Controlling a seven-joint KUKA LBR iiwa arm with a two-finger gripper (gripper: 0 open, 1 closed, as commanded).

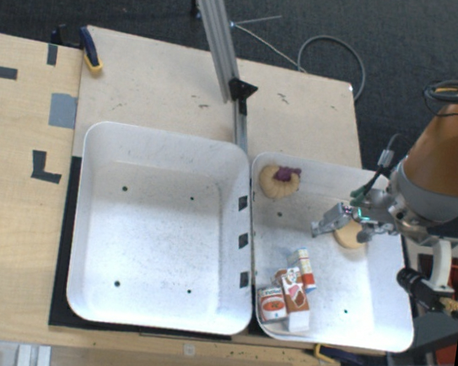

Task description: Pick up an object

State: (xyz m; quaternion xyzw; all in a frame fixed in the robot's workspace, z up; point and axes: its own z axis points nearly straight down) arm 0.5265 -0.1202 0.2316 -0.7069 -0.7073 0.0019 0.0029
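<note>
The right bin [378, 328] holds several small things. A tan pastry with a purple top [281, 180] lies near its far left corner. A round tan piece [350, 237] rests toward the right side of the bin. My gripper [336, 220] hangs over the middle of the right bin, just left of and partly over that tan piece. Nothing shows clearly between its jaws. A small white bottle with a red band [305, 269], a red and white box [291, 299] and a small can [271, 304] lie near the front of the bin.
The left bin [90, 200] sits beside the right one, with a shared dark divider [244, 223] between them. A metal rail [225, 41] slants down from the top to the bins' far edge. The arm's orange band [447, 151] is at the right.
</note>
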